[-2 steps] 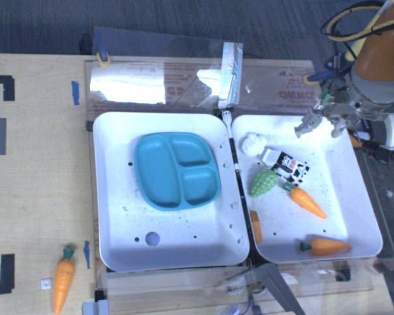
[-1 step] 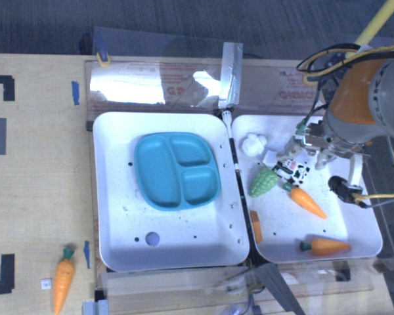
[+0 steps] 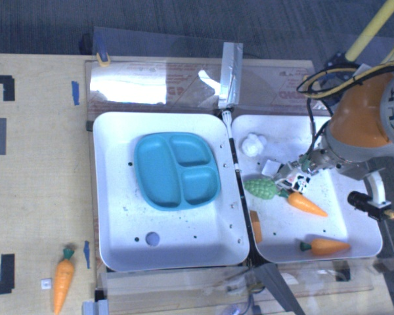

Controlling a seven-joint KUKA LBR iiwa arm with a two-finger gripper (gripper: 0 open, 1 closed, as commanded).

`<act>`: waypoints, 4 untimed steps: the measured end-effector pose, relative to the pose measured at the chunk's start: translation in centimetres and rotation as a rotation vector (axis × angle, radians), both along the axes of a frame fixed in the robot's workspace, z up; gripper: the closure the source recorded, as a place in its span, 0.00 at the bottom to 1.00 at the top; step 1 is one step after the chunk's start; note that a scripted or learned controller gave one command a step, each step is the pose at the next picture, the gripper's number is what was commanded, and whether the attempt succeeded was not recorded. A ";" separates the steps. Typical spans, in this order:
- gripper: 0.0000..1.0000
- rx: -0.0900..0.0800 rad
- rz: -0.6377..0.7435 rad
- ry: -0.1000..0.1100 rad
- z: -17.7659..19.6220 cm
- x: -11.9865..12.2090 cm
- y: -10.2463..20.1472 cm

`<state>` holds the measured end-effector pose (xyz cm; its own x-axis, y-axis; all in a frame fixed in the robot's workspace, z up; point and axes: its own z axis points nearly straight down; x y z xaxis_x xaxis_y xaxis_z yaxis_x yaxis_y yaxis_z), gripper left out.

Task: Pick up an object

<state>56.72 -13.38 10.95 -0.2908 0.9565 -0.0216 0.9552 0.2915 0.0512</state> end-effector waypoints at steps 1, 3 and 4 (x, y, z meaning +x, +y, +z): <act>0.00 -0.009 0.188 0.030 -1.5 -4.2 0.9; 1.00 0.006 0.034 0.050 7.7 -1.1 7.8; 1.00 -0.002 0.197 0.048 15.3 -3.7 6.4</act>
